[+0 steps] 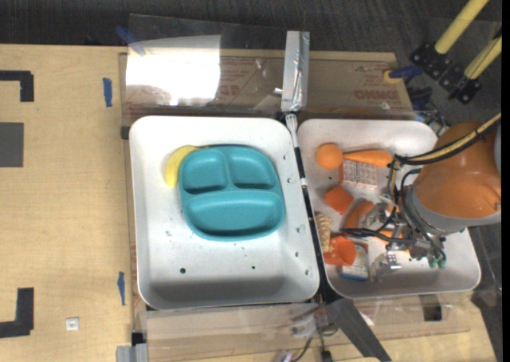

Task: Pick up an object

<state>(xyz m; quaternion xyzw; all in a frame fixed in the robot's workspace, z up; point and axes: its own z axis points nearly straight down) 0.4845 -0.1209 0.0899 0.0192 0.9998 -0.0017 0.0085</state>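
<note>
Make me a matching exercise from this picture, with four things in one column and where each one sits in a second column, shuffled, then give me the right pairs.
Things:
1. teal divided plate
2. yellow object
3. orange ball
4. arm's orange band

Places:
A. over the right side of the right bin
B. middle of the left bin
C. upper left part of the right bin
D. tucked under the plate's left edge

Pairs: 1-B, 2-D, 3-C, 4-A
</note>
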